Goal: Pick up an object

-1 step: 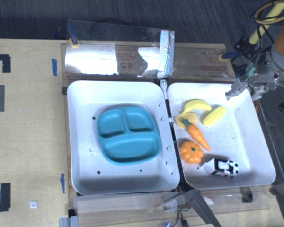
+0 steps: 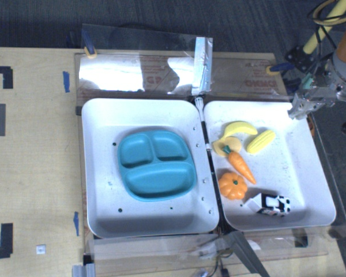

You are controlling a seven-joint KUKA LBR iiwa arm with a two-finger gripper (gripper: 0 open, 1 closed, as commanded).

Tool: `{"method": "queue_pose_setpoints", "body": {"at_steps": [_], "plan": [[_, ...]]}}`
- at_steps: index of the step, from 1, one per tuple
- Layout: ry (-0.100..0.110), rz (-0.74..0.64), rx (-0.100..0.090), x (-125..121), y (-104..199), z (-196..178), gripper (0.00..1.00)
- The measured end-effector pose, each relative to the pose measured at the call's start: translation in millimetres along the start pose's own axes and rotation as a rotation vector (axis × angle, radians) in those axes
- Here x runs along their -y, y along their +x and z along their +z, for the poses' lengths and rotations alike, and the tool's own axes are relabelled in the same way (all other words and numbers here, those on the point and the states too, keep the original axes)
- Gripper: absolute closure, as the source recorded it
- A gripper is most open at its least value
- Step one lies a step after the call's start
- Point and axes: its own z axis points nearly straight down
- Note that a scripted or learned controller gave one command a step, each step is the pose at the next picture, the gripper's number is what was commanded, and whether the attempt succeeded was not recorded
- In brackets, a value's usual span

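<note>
Two shallow white bins on the counter, side by side, touching along their inner walls.

Left bin: one blue divided plate, three compartments, nothing in them, lying near the bin's middle.

Right bin, the landmark for what follows. Contents, five small toys, all in its left half:
- banana, toward the far left of the bin, touching the corn.
- corn cob, just right of the banana, tilted.
- carrot, near the bin's left wall, its green top up against a small pale piece that I cannot identify.
- pumpkin, orange, just below the carrot, beside the left wall.
- cow figure, black and white, at the near edge, apart from the pumpkin.

Arm: the hand sits over the far right corner of the right bin, well apart from every toy. Whether it is open or closed cannot be told; nothing is seen in its grip.

Step in hand, as judged: the approach, no toy yet chosen or reached. Any of the five would serve as the thing to pick up.

Next move calls for: travel across the right bin toward its left half, then a descent. The cow stands alone and looks the easiest; banana and corn touch, so a grip there risks nudging both.
</note>
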Motion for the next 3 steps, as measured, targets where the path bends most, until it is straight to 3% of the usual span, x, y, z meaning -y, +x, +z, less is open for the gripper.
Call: {"method": "queue_pose_setpoints", "body": {"at_steps": [1,2,3], "plan": [[-0.001,-0.086,0.002,-53.3,18.1,-28.0,1.0],[0.001,-0.085,0.002,-53.0,17.9,-27.5,0.0],[0.011,-0.086,-0.003,0.2,79.9,82.8,0.0]]}}
